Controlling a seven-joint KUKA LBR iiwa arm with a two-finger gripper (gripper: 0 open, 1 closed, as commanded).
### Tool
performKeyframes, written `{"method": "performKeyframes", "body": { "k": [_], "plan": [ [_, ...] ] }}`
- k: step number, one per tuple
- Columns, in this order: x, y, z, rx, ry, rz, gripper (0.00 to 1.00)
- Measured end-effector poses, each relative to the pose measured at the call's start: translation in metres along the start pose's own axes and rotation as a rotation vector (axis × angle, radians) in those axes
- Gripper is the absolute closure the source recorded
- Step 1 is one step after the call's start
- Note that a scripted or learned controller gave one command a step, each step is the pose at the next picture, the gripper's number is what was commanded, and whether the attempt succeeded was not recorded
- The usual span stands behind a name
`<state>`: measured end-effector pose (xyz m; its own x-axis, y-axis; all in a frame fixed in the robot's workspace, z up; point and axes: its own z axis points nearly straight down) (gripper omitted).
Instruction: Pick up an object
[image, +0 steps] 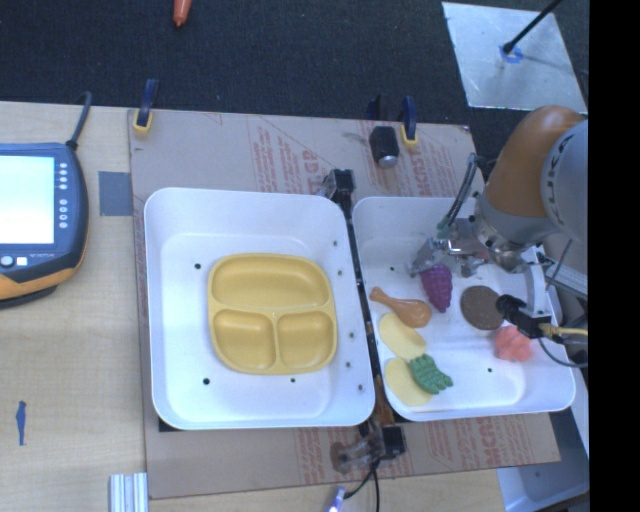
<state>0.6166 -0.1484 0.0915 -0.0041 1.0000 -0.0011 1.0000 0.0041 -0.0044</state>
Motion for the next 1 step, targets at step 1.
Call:
{"method": "performKeyframes", "body": {
  "k": [1],
  "plan": [
    [0.0121,-0.0186,0.0000,0.000,0.001,0.001,0.00]
  ]
}}
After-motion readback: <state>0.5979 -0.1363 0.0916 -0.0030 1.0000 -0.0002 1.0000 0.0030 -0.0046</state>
